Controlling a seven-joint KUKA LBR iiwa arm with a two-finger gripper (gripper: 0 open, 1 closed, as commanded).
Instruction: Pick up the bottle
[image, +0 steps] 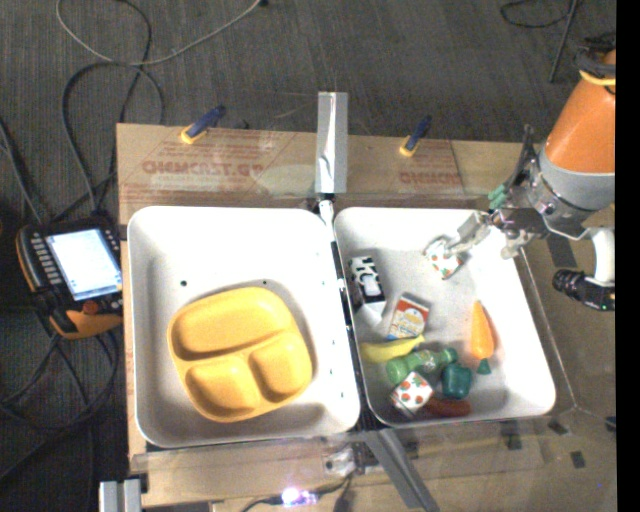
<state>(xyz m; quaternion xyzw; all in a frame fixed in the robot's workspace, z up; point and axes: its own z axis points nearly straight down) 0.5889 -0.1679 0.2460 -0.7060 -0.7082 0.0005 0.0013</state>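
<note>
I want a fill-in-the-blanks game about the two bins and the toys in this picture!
1. The yellow tray with three sections lies in the ____ bin.
2. The toy carrot is coloured ____.
3. The gripper hangs over the ____ bin, near its far side.
4. The yellow banana lies just in front of the small ____ carton.

Missing words: left; orange; right; white

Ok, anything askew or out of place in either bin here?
Nothing spilled or damaged. The right bin has toys heaped loosely at its near side, while the yellow tray sits skewed in the left bin. The tool hovers over the right bin's far side.
</note>
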